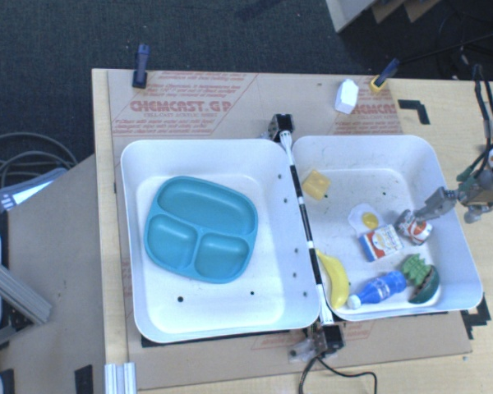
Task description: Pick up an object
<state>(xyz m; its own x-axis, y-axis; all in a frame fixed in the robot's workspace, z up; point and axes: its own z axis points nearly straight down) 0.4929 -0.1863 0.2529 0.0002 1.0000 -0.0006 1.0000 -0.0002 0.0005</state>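
Object: small red/white can [416, 231], right bin [427, 158], near its right wall.
Tool [407, 220]: at the can, touching or just over it; open/closed – can't tell.
Nearby: carton [382, 242], blue bottle [382, 288], banana [337, 279], yellow block [315, 185].
Left bin [140, 220]: blue divided plate [201, 228].

Two white bins sit side by side on the surface [189, 105]. The left bin [140, 220] holds a blue divided plate [201, 228]. The right bin [440, 179] holds a yellow block [315, 185], banana [337, 279], blue bottle [380, 289] and carton [383, 242]. The end effector [412, 223] sits low beside a small can [419, 232]
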